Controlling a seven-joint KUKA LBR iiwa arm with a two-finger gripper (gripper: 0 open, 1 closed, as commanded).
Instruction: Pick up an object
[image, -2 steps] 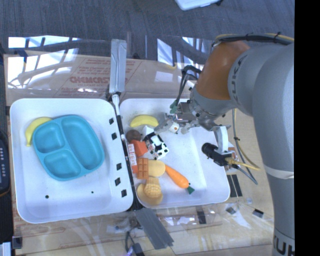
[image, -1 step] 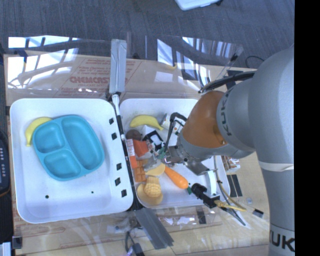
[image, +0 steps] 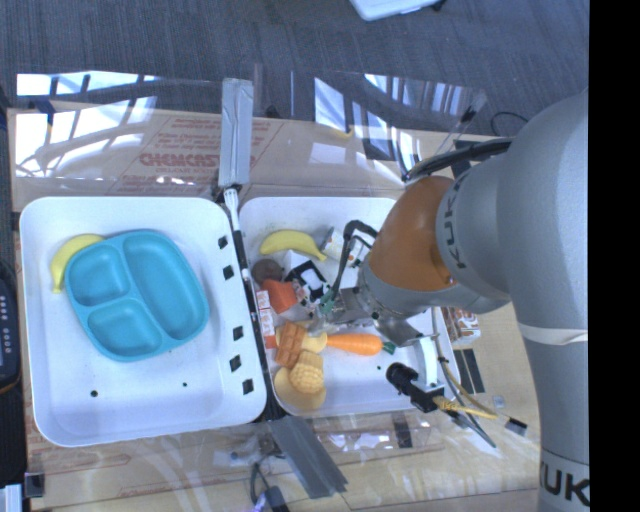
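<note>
One carrot lies just below the claw.

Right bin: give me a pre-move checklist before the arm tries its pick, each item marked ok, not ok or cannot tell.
1. Targets present in the right bin: ok. A carrot, a banana and a corn cob lie there.
2. Gripper above the toy pile: ok, it sits just above the carrot.
3. Finger state: cannot tell, clutter hides it.
4. Anything held: cannot tell.
5. Carrot free of neighbours: not ok, its tip meets the crowded toys.
6. Left bin out of the path: ok; the blue divided plate and a second banana lie apart.
</note>
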